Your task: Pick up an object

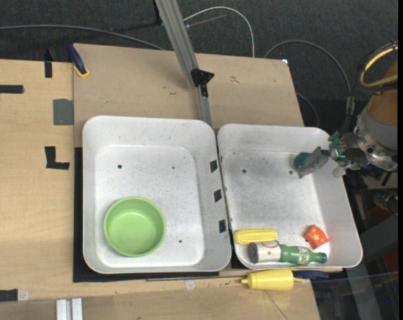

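- Object for pickup: none fixed by the task; candidates lie in the right bin (334,199), clustered at its near edge.
- Green bottle (289,253): on its side along the near wall, long axis running left-right, white-labelled end to the left, neck to the right.
- Yellow corn cob (256,235): just behind the bottle and beside it, long axis also left-right; whether touching the bottle, not resolvable.
- Small red-orange item (315,236): near the right wall, just beside the bottle's neck end.
- Gripper (310,161): over the far right part of the right bin, entering from the right, tilted toward the bin floor; nothing seen between the fingers; whether apart or together, cannot tell from this view.
- Key relation: all 3 candidates toward the near edge from the gripper, well apart from it; red-orange item likely the nearest, bottle and cob further left. Judged need: travel toward the near wall, then descent, with the grasp set across a left-right long axis.
- Judged risk: crowding against the near wall, little room for a finger on that side.
- Left bin (148,135): 1 green bowl (134,226), upright, in the near left corner.
- Yellow bottle (270,280): outside both bins, on the desk (134,79), against the right bin's near rim.
- Task state: no pickup yet.
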`<state>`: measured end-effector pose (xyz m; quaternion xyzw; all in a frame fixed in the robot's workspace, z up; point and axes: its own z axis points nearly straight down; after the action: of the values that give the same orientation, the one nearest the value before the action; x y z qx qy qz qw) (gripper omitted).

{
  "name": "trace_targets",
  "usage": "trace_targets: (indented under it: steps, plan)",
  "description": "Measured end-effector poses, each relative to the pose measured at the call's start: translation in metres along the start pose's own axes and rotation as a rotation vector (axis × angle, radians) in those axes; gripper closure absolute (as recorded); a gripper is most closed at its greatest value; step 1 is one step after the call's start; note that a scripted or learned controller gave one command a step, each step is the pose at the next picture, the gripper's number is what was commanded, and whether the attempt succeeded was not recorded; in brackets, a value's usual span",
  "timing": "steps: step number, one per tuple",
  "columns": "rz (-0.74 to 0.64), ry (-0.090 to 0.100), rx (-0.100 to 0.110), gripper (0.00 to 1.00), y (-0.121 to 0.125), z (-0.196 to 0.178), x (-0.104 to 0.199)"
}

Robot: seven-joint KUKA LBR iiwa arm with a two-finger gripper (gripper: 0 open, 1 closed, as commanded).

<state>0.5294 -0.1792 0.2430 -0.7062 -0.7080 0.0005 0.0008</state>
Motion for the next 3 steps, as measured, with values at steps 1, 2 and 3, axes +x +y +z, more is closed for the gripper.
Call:
trace_targets:
  steps: [1,2,3]
  plan:
    - [0.0,0.0,-0.001,0.0,0.0,0.0,0.0]
    - [0.002,0.0,0.004,0.0,-0.002,0.046,-0.007]
    - [0.001,0.001,0.006,0.0,0.0,0.11,-0.006]
